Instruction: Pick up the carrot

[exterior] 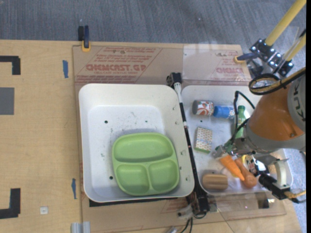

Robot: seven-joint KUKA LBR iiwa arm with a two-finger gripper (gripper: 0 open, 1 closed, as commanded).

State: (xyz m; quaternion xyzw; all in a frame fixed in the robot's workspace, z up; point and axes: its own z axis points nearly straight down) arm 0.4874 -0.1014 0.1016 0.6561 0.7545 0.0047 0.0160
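White plastic forms two shallow bins that sit side by side on a brown worktop [39, 144]. One left bin [92, 106] holds a single green plate [145, 163] with three compartments, one long at the far side and two smaller at the near side; the plate lies toward the bin's near half. One right bin [192, 93] holds several small things. Near its far edge lies one can [203, 108] on its side with a red and white label, and just beside it to the right one blue object [223, 111], then one green bottle-like thing [241, 116], partly hidden by the arm. Below the can lies one small flat packet [203, 139] with a speckled pattern. Near the front edge sits one tan, rounded block that looks like a bread roll [215, 181].

One orange carrot [237, 170] lies slantwise in the right bin's near part, just right of the roll, its thick end pointing toward the front right.

One grey arm with an orange band [274, 120] reaches in from the right. Its tool [227, 151] hangs right at the carrot's upper end; whether it is spread or closed, or grips anything, cannot be told from this angle.
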